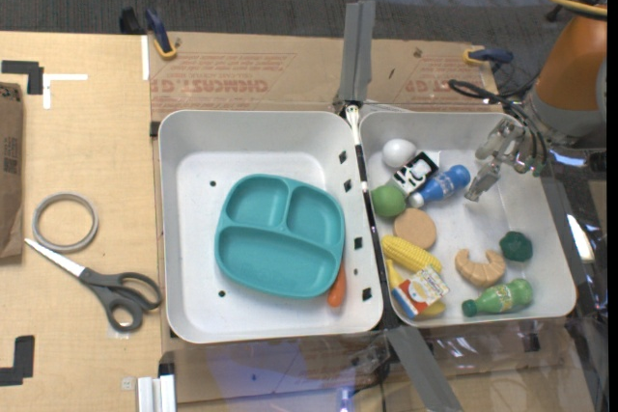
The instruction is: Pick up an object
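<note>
The metal two-finger gripper [491,171] hangs with fingers apart and nothing between them, above the right white bin [558,236], just beside the blue plastic bottle [441,185], seemingly poised to descend.

The arm's rounded orange band [572,63] catches the eye, with a grey shell beneath it. Below that sits a silvery metal gripper [492,164], slim and angular, with thin dark cables looping nearby.
</note>
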